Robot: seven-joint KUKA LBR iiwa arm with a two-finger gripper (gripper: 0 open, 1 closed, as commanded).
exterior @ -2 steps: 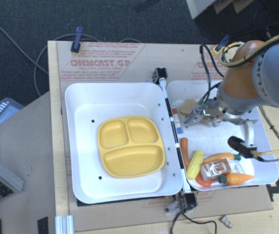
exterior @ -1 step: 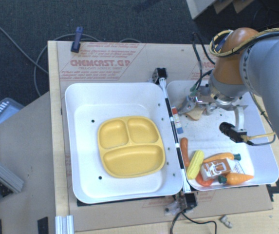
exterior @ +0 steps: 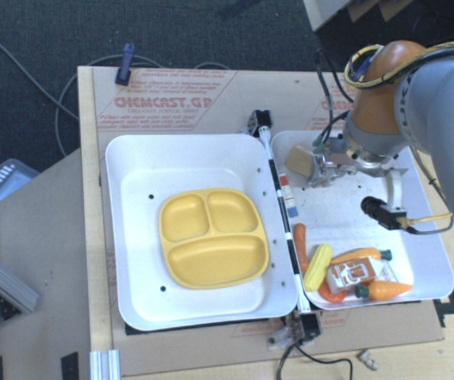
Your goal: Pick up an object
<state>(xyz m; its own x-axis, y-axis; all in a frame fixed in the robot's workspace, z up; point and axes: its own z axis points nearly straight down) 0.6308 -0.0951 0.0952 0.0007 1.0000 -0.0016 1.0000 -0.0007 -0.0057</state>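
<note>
My gripper (exterior: 320,170) is low over the back left part of the right bin (exterior: 417,204), under the orange band (exterior: 385,85) of the arm. A small tan block (exterior: 298,161) lies just to its left, close to or touching it. Toy food is piled at the front of that bin: a yellow corn cob (exterior: 317,266), an orange carrot (exterior: 383,290), a printed packet (exterior: 353,275) and a second orange piece (exterior: 356,255). A thin orange-red stick (exterior: 299,244) lies along the divider.
The left bin (exterior: 131,212) holds a yellow divided plate (exterior: 212,237). A black connector (exterior: 380,210) on a yellow cable hangs over the right bin's middle. A black rail (exterior: 278,188) runs between the bins. The arm covers the right bin's back right corner.
</note>
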